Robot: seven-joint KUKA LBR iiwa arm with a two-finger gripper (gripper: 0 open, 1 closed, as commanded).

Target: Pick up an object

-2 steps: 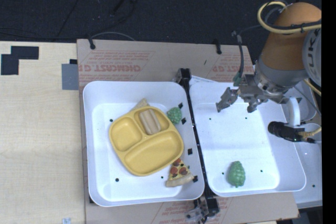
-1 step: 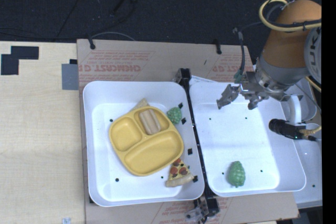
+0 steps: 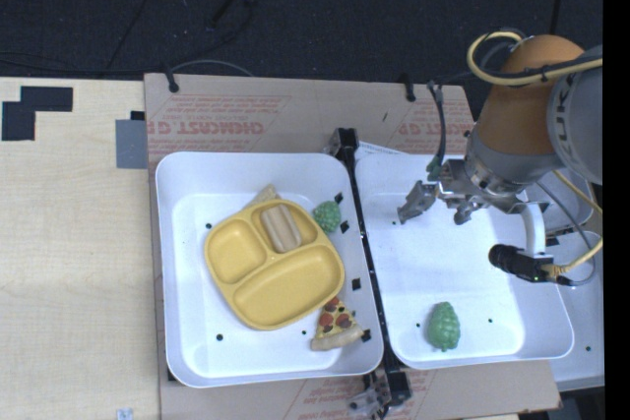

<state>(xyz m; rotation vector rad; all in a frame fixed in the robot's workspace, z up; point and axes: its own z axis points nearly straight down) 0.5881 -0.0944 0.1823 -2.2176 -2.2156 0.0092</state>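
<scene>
My gripper [image 3: 439,208] hangs over the upper part of the right bin [image 3: 551,334], open, with nothing between its fingers. A knobbly green object [image 3: 443,326] lies near the front of that bin, well below the gripper. In the left bin [image 3: 182,211] rests a yellow divided plate [image 3: 246,256] with a tan bun-like piece [image 3: 283,226] in its upper compartment. A small green broccoli-like piece [image 3: 328,214] sits beside the plate's upper right rim. A toy pizza slice [image 3: 335,325] lies at the plate's lower right.
A black divider [image 3: 359,241] runs between the two bins. Cardboard [image 3: 256,118] lies under and behind the bins. The arm's orange band [image 3: 522,108] and cables [image 3: 536,256] hang over the right bin's right side. A wooden bench top [image 3: 69,261] lies to the left.
</scene>
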